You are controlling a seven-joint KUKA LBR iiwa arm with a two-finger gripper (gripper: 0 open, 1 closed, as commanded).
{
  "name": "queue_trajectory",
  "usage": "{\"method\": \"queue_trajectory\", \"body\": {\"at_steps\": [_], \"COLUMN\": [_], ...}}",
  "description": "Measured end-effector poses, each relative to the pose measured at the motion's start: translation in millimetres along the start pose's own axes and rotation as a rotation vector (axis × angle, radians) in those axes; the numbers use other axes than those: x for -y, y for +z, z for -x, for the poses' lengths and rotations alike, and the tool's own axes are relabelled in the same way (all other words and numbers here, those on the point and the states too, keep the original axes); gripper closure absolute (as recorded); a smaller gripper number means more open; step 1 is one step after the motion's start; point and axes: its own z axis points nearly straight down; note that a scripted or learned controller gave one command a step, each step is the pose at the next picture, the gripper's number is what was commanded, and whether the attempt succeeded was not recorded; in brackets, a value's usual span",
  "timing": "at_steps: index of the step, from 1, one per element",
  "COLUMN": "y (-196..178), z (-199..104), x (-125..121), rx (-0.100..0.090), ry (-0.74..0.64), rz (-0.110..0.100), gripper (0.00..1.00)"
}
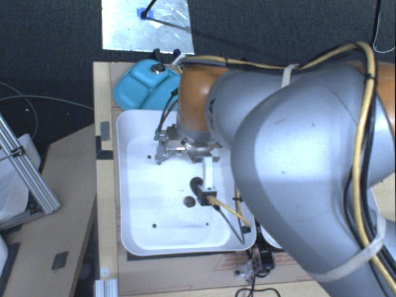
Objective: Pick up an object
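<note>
Lighting was even, diffuse and from above: the white bin point(133, 166) read bright, nearly washed out, with only faint soft shadows on its floor beneath the gripper point(163, 152); the silver sheet point(145, 17) showed patchy glare; the dark surround was dim; the near arm point(297, 166) looked slightly soft, detail coarse throughout.

The arm point(297, 159) is a bulky shell of smooth, rounded grey casing with a soft sheen. Next to the hand point(166, 148), a glossy orange band point(195, 98) rings the wrist. A yellow cable point(247, 62) runs along the casing beside a black one, bound down by a white strap point(288, 76). Thin black wires point(166, 113) loop past the orange band to the dull metal hand.
</note>
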Motion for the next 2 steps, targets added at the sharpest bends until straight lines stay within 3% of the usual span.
{"method": "queue_trajectory", "body": {"at_steps": [1,2], "y": [-35,1], "z": [-52,10], "x": [-22,-56], "rx": [-0.005,0.000], "ry": [-0.011,-0.001], "rz": [0.005,0.002], "gripper": [0.00,0.00]}}
